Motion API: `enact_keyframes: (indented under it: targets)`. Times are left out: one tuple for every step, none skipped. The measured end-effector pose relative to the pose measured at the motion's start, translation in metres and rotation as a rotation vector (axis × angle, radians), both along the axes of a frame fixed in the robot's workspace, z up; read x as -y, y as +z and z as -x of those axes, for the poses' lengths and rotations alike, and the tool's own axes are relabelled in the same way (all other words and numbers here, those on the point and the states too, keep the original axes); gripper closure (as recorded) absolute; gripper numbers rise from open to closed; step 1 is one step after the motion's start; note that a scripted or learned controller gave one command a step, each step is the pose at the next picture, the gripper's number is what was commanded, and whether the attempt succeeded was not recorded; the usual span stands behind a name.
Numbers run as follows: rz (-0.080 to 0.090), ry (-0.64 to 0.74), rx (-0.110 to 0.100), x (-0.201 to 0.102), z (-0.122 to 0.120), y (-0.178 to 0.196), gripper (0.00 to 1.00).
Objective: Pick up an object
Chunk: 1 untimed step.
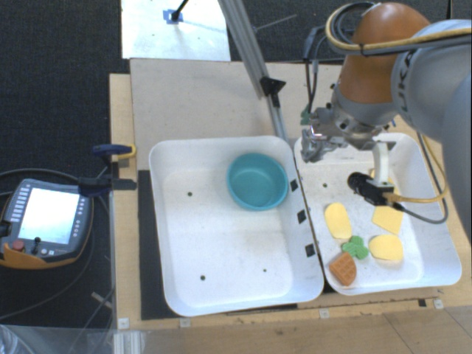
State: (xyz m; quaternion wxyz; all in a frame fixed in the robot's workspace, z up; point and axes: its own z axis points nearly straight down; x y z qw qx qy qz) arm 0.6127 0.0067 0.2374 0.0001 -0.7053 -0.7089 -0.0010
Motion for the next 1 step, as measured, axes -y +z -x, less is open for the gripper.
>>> enact_keyframes:
  targets:
    - [0.000, 0.000, -0.001, -0.0495, 0.0048, 0.0050, 1.00]
